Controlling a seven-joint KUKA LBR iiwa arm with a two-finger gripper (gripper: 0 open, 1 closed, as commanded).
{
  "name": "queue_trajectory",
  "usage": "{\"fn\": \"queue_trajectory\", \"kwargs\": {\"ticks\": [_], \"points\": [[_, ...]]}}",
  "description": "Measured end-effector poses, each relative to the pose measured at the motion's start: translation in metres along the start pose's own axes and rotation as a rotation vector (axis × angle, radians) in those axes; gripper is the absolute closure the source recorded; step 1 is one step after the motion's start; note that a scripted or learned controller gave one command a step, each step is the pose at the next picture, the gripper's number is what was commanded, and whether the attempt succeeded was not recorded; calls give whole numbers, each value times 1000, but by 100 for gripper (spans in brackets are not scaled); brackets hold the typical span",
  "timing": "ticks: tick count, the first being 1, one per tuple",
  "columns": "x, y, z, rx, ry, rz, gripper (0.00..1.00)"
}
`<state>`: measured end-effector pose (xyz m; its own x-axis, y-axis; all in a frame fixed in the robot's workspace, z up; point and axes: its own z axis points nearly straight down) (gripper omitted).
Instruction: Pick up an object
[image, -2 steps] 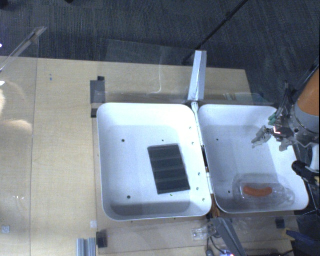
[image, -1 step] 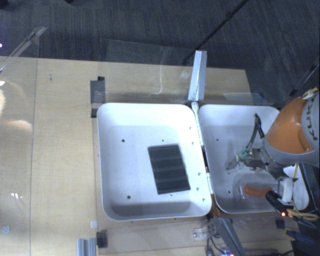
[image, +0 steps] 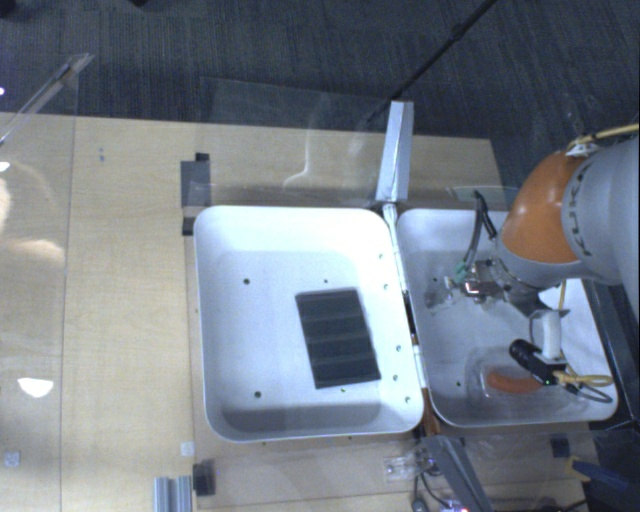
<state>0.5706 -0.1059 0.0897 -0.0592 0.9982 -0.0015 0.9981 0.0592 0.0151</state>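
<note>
My gripper (image: 468, 287) is over the right bin (image: 436, 238), in its upper-middle part, close to the wall it shares with the left bin (image: 240, 250). I can't tell whether it's open or closed. The wrist covers part of it from this angle, and the metal parts blur together.

Nearest pickable is a small orange-red object (image: 508, 383), elongated, lying flat on the right bin's floor near the front wall. In view it sits below and to the right of my gripper, with no contact. There is a faint, clear, roundish shape at its left end. It's too washed out to say what it is or whether the two touch.

The other candidate is a dark ribbed slab (image: 338, 338), rectangular, lying flat near the centre of the left bin. It is slightly rotated against the bin's walls and touches none of them. It is well apart from my gripper, with the shared wall between us.

The bins sit side by side, edges meeting, on the wooden bench (image: 110, 320). My arm (image: 605, 215) comes in from the right, and its orange band (image: 535, 215) hangs over the right bin's far side.
</note>
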Motion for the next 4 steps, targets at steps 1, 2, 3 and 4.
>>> {"fn": "queue_trajectory", "kwargs": {"ticks": [1,2,3,4], "points": [[2,90,4,6,0,-79,0],[-95,86,-38,6,-2,8,0],[-99,-8,-45,10,-1,121,0],[-28,-34,-1,2,-1,-41,0]]}}
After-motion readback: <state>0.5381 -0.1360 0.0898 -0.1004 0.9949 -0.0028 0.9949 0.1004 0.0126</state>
